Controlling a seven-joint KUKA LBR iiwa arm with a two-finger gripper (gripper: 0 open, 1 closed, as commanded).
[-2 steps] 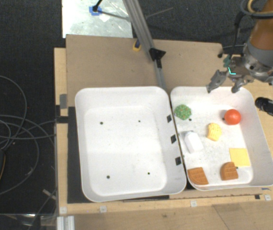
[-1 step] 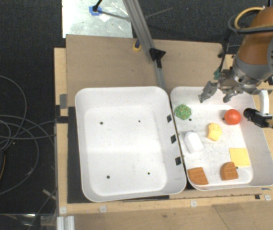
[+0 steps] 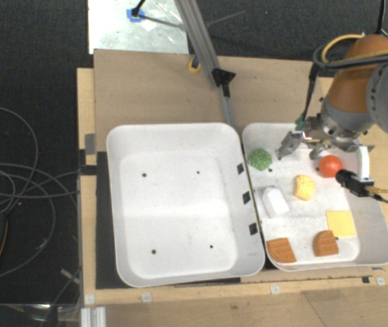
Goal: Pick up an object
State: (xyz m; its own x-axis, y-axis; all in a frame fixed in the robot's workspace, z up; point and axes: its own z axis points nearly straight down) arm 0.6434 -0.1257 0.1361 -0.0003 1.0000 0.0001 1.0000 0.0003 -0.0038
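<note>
**Ana:** Walk me through the right bin (image 3: 384,254), nearest edge first.

**Me:** Along the near wall I have two brown, bread-like pieces, one on the left (image 3: 281,250) and one on the right (image 3: 325,243). Just behind the right one lies a flat yellow square (image 3: 341,223), maybe a cheese slice. Further in there's a white rounded block (image 3: 273,201) by the left wall and a yellow lumpy piece (image 3: 304,187), possibly corn. Beyond those, a green broccoli-like floret (image 3: 260,159) and a red ball (image 3: 329,165), likely a tomato. The left bin (image 3: 122,142) has nothing I'd go for.

**Ana:** And the gripper?

**Me:** The gripper (image 3: 310,138) hangs over the far end of the right bin, between the floret and the red ball. I can't tell how its jaws stand from up here, and I see nothing in it.

**Ana:** What worries you?

**Me:** It sits between two targets, so a straight descent could land on bare bin floor. If it goes for the red ball, I'd guess the ball rolls off. The far wall is also close.
</note>
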